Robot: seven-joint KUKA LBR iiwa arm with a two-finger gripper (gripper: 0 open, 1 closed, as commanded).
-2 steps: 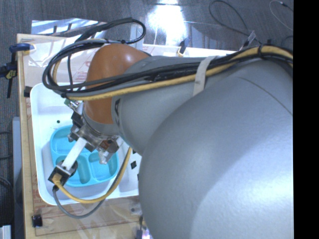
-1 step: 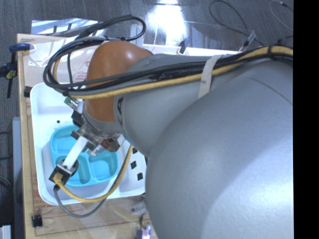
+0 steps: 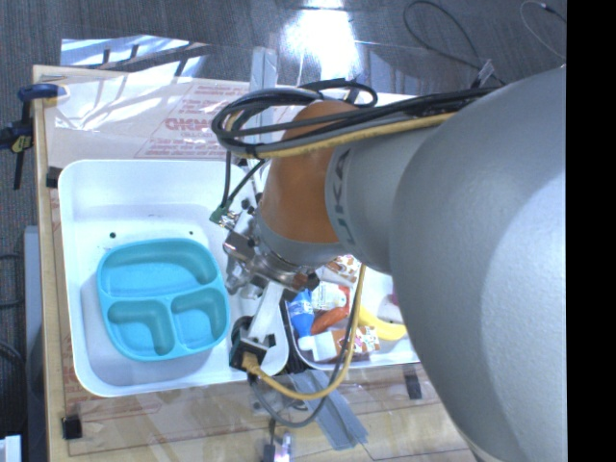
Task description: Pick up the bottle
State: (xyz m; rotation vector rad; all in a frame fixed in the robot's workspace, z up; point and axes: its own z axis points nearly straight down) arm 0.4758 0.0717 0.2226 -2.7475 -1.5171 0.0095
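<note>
Dark grey carpeted floor [image 3: 144, 3] at the far side, bright glare patch from overhead light [image 3: 322, 22] on it. Thin black cables [image 3: 452, 17] loop on the floor, far right. Light wooden bench top [image 3: 125, 431] with clear plastic sheeting [image 3: 125, 94] bearing red print across its far part. Blue clamp handle [image 3: 34, 92] at the bench's far left corner.

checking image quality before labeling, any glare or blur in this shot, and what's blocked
Camera view: strong glare on the floor at top and on the clear plastic sheet behind the bins; the arm looms large and soft-focused, covering most of the right bin; the blue divided tray in the left bin is evenly lit and sharp.
</note>
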